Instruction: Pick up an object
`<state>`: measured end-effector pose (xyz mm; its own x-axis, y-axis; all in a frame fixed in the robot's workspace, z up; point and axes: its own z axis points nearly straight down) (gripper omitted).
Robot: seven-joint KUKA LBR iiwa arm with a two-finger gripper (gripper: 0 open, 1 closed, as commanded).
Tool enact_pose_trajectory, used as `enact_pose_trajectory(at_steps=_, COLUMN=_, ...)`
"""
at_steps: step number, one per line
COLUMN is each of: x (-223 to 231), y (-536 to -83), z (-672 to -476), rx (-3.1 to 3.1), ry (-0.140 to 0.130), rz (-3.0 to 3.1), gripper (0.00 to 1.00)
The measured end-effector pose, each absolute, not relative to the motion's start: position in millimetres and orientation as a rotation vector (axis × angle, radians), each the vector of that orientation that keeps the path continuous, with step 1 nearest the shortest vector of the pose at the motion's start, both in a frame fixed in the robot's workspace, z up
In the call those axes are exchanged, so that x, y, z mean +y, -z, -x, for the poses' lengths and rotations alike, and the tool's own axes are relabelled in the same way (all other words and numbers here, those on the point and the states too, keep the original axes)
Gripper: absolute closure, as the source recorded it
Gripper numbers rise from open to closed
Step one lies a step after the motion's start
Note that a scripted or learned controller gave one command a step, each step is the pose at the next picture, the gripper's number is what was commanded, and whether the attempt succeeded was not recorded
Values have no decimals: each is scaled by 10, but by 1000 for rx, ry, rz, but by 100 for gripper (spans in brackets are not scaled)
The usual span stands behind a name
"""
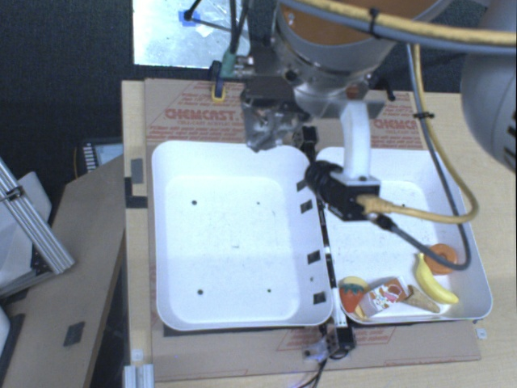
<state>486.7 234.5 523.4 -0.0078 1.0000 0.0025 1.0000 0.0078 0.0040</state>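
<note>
While the arm [355, 23] occupies the upper centre and upper right of the frame, its grey body and orange band reach down over the far edge of both bins. Its wrist assembly ends in the jaws [266, 132], which sit at the upper centre, over the far rim of the left bin [186, 297]; whether they are released or clenched cannot be told, since the metal parts there are blurred and dark. Nothing is visible between them. A white bracket [356, 144] carries a black module [343, 192] at the centre, above the divide between the bins, and a yellow cable [428, 214] with a grey cable [420, 249] beside it runs from that module toward the right. The left bin shows a bare white floor with a few dark specks. All objects lie in the right bin [477, 285], grouped in its lower right corner: a banana [435, 280] lies tilted along the near right side, an orange round item [443, 255] sits just above it, touching the grey cable's end, an orange-red item [352, 293] rests against the bin divide at lower centre, and a red-and-white packet [383, 297] lies between that item and the banana. A small tan piece [421, 301] lies just below the banana. Both bins rest on a printed cardboard sheet [190, 111] on the tabletop [89, 241].
</note>
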Motion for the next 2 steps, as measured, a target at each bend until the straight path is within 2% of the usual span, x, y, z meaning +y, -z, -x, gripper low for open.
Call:
enact_pose_trajectory(at_steps=1, x=1732, y=-4955, z=-4870, rx=2216, ry=1, rz=-2225, gripper=100)
enact_pose_trajectory(at_steps=2, x=1915, y=-4135, z=-5629, rx=2222, ry=10, rz=-2223, gripper=100)
